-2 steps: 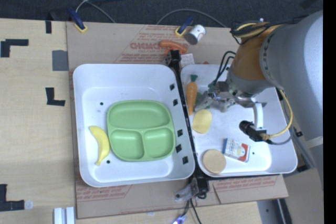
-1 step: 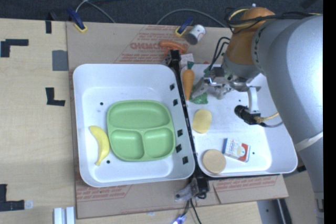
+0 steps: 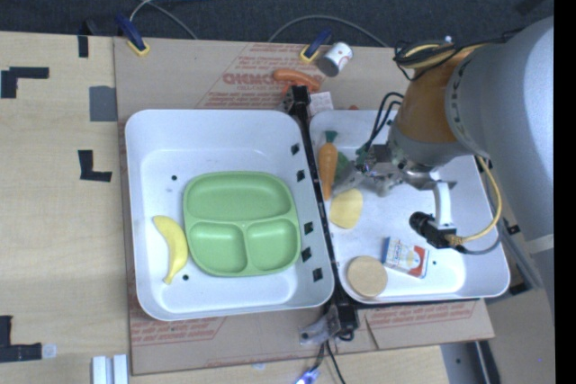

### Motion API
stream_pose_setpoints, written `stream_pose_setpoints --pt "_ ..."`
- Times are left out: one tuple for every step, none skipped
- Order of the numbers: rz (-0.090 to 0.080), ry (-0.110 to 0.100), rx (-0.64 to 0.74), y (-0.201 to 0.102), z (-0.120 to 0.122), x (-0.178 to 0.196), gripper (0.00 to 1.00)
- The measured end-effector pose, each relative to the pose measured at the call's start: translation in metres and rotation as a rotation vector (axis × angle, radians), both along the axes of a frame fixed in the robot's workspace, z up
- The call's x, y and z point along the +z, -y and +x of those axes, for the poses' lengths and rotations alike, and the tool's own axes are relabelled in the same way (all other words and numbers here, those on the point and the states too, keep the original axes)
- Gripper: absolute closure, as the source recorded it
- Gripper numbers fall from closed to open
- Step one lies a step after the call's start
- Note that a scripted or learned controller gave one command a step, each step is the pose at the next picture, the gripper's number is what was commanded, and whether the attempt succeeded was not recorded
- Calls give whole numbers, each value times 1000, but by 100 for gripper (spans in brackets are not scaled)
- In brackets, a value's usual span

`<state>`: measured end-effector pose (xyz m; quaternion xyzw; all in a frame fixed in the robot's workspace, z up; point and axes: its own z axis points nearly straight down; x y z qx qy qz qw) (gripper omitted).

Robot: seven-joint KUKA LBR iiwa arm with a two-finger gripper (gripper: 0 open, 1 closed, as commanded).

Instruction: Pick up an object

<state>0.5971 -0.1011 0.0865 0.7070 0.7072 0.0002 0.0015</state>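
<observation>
**Arm low over the right bin, gripper among the carrot and the pale yellow piece**

The gripper [image 3: 371, 168] sits low in the right bin [image 3: 477, 283], at about ten o'clock from that bin's middle. The wrist and its cabling cover the tip, so I cannot tell how it is set or whether anything is in it.

Just at its nine o'clock lies an orange carrot [image 3: 328, 163], lengthwise along the bin's left wall. At the gripper's seven o'clock, very near, is a pale yellow rounded piece [image 3: 346, 209]. Further out at five o'clock a small red, white and blue box [image 3: 404, 257] lies flat, and a tan round disc [image 3: 367, 276] rests at six o'clock by the bin's near wall.

The arm's orange band [image 3: 430, 103] rises at one o'clock from the gripper, with the grey body beyond it.

The left bin [image 3: 153, 139] touches the right bin. It holds a green divided plate [image 3: 241, 222] in the middle and a yellow banana [image 3: 172, 246] just at the plate's eight o'clock.

On the cardboard at twelve o'clock from the bins lie an orange sausage-shaped item [image 3: 297, 78] and a small white cylinder [image 3: 335, 58].
</observation>
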Motion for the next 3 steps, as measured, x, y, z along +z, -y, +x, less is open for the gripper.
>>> stream_pose_setpoints --pt "-2 -1 0 -2 61 -1 0" --pt "-1 -6 1 3 71 -1 0" --pt "-2 -2 2 2 72 9 100"
